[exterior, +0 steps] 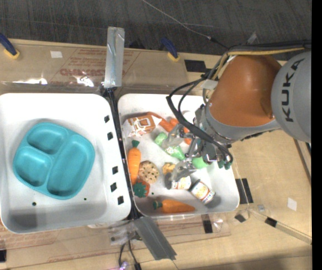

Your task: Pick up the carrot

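The arm [250, 94] reaches in from the right and covers much of the right bin's [228, 179] far right side, so whatever lies under its orange band is hidden. The claw [186, 165] hangs low over the middle of that bin, among a clutter of small toy foods; cables and dark metal parts crowd it, and I cannot tell how far it is open or whether it has hold of anything.

Two carrots show in this bin. One carrot [134, 163] lies along the left wall, green top towards the near end. A second carrot [175, 207] lies along the near wall, well apart from the claw. A cookie [148, 171] sits just beside the first carrot. A small jar [202, 191] lies near the claw; its label is too small to read. A white packet [141, 124] with a brown print lies at the far left corner, lettering unreadable.

The left bin [3, 111] holds a teal tray [54, 159] with three compartments.

On the arm's grey shell, "KUK" reads clearly; the rest is cut off. Faint red print on the cardboard [82, 66] behind the bins is illegible.
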Robot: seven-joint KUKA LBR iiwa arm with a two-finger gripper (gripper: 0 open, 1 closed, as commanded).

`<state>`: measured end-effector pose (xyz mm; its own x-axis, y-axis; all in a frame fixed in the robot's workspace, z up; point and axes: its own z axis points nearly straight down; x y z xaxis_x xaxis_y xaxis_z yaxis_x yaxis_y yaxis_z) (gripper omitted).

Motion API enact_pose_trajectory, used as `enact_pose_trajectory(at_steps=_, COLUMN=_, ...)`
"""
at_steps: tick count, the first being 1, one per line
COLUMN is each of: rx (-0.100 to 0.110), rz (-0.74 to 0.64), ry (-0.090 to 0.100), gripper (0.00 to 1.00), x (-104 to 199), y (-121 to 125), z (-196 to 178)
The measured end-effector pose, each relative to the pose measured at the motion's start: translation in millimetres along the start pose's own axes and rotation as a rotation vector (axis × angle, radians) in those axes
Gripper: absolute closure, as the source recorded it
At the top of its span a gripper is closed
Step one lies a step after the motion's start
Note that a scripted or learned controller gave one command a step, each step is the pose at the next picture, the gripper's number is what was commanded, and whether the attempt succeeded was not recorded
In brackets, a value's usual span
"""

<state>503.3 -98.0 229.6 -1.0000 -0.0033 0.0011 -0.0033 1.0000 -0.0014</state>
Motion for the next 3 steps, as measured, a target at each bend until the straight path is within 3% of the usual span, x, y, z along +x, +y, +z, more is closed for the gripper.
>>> enact_pose_trajectory(at_steps=1, rx=-0.002, rz=0.089, ry=-0.004, gripper=0.0, x=-17.5, y=-14.2, z=137.5)
enact_pose_trajectory(at_steps=2, rx=-0.002, rz=0.089, ry=-0.003, gripper=0.0, x=-17.0, y=-13.9, z=137.9)
enact_pose_trajectory(at_steps=3, rx=-0.001, rz=0.388, ry=-0.008, gripper=0.0, x=-19.6, y=-41.3, z=13.8)
